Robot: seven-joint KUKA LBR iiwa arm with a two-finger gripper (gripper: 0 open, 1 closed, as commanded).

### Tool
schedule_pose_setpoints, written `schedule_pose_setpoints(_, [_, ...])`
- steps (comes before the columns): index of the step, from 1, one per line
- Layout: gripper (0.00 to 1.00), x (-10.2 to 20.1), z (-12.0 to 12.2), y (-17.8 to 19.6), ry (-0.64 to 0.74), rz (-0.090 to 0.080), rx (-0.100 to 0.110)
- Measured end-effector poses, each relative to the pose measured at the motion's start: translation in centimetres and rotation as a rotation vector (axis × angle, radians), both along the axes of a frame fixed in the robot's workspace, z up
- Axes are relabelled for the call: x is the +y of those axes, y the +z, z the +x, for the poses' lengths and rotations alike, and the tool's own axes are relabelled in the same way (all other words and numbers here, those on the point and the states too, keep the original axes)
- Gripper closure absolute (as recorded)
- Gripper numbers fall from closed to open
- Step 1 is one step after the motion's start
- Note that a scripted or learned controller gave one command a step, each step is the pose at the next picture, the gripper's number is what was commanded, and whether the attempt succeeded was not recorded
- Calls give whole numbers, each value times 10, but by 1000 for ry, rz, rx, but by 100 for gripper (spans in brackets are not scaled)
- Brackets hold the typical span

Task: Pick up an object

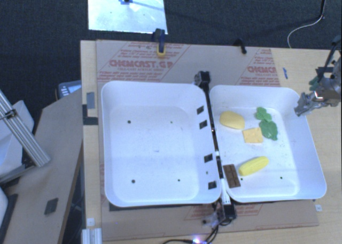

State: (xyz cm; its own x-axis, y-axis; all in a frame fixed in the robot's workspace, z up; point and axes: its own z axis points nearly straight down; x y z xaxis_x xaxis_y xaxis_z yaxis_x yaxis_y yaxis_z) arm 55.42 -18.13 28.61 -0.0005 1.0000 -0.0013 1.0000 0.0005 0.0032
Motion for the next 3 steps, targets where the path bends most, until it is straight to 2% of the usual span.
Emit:
schedule_pose_setpoints(1, [100,-8,78,-11,6,-2,-5])
schedule_pose_setpoints(2, [100,36,51,117,8,-1,-12])
schedule_pose_setpoints(3, [100,123,78,-36,11,5,9])
